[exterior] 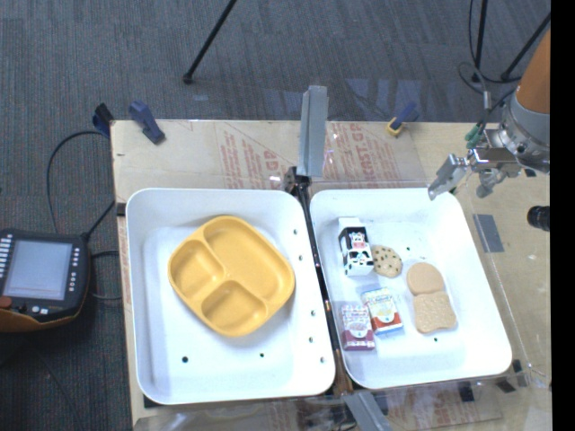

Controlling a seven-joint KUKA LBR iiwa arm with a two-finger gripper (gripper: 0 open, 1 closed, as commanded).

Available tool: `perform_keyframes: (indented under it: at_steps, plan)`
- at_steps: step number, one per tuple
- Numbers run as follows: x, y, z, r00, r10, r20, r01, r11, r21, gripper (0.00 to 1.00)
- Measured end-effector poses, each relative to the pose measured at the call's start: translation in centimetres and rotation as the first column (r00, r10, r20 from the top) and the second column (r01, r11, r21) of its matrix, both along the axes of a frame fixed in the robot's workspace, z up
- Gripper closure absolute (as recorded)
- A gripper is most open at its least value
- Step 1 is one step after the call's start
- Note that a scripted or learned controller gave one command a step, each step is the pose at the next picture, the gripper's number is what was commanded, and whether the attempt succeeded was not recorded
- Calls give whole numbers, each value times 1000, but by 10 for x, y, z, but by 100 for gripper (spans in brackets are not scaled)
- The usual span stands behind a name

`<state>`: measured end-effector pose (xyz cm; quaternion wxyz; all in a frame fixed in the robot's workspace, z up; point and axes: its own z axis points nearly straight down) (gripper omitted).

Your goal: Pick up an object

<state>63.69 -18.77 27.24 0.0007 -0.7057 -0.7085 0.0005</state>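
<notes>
While gripper point(458, 176) hangs spread, gripping nothing, above right bin's point(485, 330) far corner; milk carton point(356, 248) well apart.

— Can you read any words here?
— Only red letters on the clear sheet point(359, 151) behind the bins (they look upside down), too blurry. The little cartons point(370, 317) too.

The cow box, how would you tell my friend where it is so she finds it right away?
Look at the right white bin, the one without the yellow plate. Near its top left stands a small carton, the cow box, just left of a chocolate-chip cookie. It is the one thing there that is white with black patches; the two little boxes below it are red.
</notes>
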Motion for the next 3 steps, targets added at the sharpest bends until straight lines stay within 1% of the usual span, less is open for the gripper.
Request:
perform_keyframes:
  at_steps: [1,2,3]
  plan:
    - [6,82,-78,997,76,-9,-76,997,4,0]
    - [12,82,-155,998,-59,16,59,998,0,0]
    - [-23,48,-165,870,-492,35,492,870,23,0]
